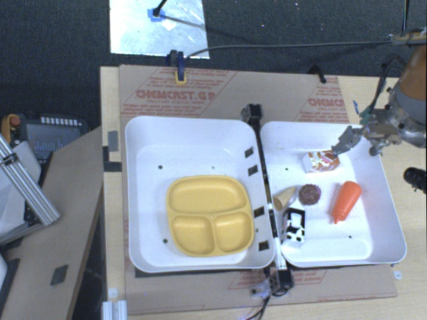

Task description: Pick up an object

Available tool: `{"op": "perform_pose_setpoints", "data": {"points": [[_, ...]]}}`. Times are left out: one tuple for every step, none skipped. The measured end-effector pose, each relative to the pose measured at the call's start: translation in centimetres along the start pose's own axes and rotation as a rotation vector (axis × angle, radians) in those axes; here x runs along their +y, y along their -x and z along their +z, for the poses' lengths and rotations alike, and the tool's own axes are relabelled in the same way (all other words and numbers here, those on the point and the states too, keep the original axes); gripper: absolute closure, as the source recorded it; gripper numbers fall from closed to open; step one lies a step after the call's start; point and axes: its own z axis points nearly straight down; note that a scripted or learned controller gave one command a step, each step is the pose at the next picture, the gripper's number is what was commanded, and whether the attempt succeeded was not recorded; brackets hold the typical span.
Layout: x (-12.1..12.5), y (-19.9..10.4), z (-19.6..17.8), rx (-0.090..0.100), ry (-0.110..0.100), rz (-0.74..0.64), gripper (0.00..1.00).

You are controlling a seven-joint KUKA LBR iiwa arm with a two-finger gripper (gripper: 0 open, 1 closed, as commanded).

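Note:
My gripper (357,145) hangs over the upper right part of the right bin (380,245), coming in from the right edge. Its fingers stand apart with nothing between them, so it is open. One grey finger (344,141) points down-left, and its tip is just above and to the right of a small white and orange carton (319,161). Below the carton lie a brown round piece (309,194), an orange carrot (345,201), a tan wedge (285,196) and a black and white block (295,225).
The left bin (143,179) holds a yellow divided plate (209,215). A black divider with clips (261,179) runs between the two bins. A cable (280,45) crosses the dark floor behind the bench.

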Motion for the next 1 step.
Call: {"op": "perform_pose_setpoints", "data": {"points": [[0.20,-0.03,-0.64,-0.002,0.011,-0.002,0.00]]}}
